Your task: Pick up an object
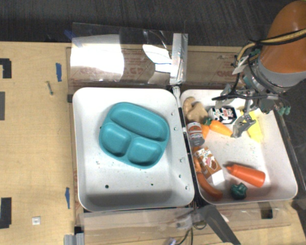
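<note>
The fingers (243, 124) hung low over the back of the right bin (280, 188), but whether they stood wide or narrow could not be told, since cables and the wrist crowded that spot. Nothing showed between them, so by my judgement the pick was not yet made and the whole lift was left to do. Nearest the gripper (242, 127) lay a small carrot (219, 128) just to its left and a yellow piece (255, 130) just to its right; which of them the program meant could not be told. A black-and-white patterned item (225, 114) sat just behind the carrot. Farther forward in the same bin lay an orange bottle (246, 174) on its side, with a dark green bit (238, 190) near it. Along the bin's left wall were a knob of ginger (193, 109) and a brown bottle (195, 133). The left bin (86, 116) bore a teal divided tray (134, 134).
</note>
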You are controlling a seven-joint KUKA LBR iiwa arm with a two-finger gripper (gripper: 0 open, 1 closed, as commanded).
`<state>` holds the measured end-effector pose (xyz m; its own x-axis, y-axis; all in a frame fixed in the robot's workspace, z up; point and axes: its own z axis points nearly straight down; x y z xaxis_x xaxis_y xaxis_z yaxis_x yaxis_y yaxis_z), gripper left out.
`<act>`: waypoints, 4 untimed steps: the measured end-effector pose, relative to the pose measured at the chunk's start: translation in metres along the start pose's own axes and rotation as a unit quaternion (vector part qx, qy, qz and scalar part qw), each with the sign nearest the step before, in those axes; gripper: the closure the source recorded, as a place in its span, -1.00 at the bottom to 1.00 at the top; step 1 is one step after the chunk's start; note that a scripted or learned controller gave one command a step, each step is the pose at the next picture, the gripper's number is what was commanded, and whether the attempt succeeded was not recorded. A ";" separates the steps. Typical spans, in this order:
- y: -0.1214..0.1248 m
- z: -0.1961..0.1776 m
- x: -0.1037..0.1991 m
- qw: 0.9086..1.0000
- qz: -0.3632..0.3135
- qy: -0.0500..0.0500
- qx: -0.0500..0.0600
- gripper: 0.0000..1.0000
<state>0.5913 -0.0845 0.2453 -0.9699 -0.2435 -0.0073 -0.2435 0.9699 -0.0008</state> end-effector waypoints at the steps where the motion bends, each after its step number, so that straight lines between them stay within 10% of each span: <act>1: 0.014 0.086 0.099 0.998 -0.066 0.003 -0.001 -1.00; 2: -0.052 0.123 0.068 0.956 -0.295 -0.001 0.001 -1.00; 3: -0.053 0.157 0.001 0.926 -0.376 -0.001 0.000 -1.00; 4: -0.052 0.143 -0.004 0.927 -0.375 -0.008 0.003 1.00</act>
<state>0.6086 -0.1341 0.1026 -0.5279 -0.8492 -0.0171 -0.8490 0.5281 -0.0164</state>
